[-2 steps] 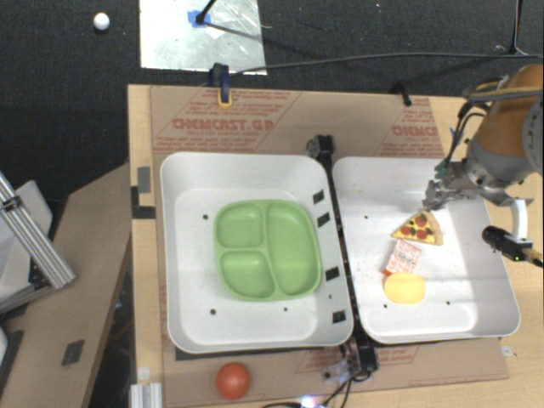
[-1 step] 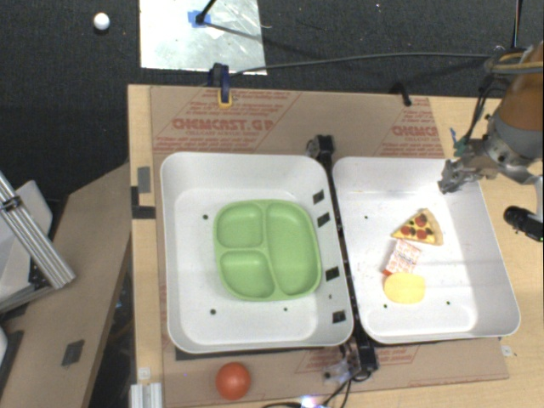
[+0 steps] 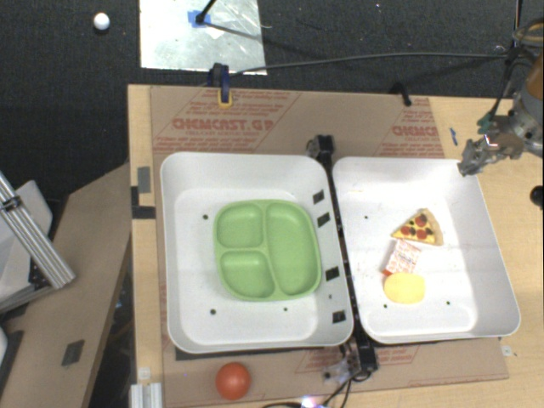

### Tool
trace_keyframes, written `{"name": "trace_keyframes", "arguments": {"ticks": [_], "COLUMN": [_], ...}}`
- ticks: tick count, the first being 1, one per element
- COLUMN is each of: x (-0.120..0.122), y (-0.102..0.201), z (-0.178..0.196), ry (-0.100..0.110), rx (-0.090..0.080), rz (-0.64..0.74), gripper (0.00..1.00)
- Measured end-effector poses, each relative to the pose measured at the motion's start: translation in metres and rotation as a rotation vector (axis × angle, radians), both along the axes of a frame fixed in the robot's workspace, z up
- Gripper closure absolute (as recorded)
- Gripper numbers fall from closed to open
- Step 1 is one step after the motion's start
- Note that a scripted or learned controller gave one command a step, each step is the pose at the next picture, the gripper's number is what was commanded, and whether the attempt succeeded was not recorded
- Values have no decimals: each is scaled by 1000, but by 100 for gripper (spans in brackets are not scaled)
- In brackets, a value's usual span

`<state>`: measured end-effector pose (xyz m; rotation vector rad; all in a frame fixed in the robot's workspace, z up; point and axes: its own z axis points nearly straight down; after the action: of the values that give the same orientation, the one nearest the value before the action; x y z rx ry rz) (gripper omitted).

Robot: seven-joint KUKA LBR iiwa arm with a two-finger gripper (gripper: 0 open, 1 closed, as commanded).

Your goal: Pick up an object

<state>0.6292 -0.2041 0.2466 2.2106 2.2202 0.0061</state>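
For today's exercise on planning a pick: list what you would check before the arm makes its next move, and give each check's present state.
1. Targets in right bin: pizza slice, packet, yellow disc present: ok.
2. Targets separated: packet touches the disc: not ok.
3. Claw above a target: it sits at the bin's far right corner: not ok.
4. Claw holding nothing: cannot tell.
5. Green tray sits in left bin, away from targets: ok.
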Motion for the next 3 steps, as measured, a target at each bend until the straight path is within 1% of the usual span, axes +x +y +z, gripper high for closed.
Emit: {"name": "trace_keyframes", "arguments": {"ticks": [1,2,3], "x": [1,8,11], "y": [0,52,111], "z": [2,-8,-17], "ry": [5,7,7], "rx": [2,4,5], "rz": [1,4,5], "gripper": [100,100,100]}}
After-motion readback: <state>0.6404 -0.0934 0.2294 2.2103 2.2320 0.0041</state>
